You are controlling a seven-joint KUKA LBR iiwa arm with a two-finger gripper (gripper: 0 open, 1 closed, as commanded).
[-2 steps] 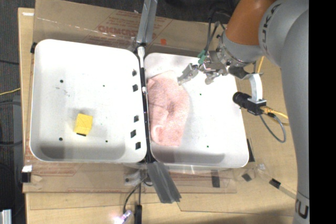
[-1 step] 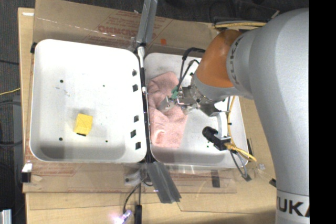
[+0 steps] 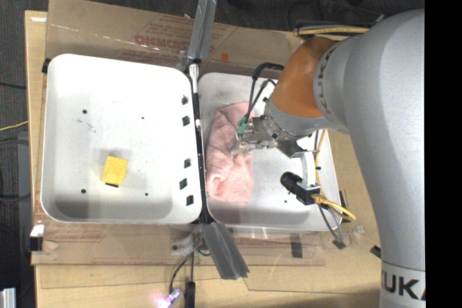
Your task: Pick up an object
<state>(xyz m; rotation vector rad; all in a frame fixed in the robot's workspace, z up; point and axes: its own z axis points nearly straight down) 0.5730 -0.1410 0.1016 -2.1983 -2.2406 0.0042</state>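
A pink cloth (image 3: 229, 159) lies crumpled along the left side of the right bin (image 3: 289, 209). My gripper (image 3: 245, 138) is down over the cloth's upper right part, touching or almost touching it; its fingers are hidden by the wrist. A small yellow block (image 3: 115, 170) sits in the left bin (image 3: 94, 83), toward its lower left, far from the gripper.
The grey arm with its orange band (image 3: 303, 86) covers the right bin's upper right part. A black part with yellow cable (image 3: 307, 191) hangs over that bin's lower right. A grey divider bar (image 3: 196, 104) runs between the bins. Cardboard (image 3: 108, 18) lies behind them.
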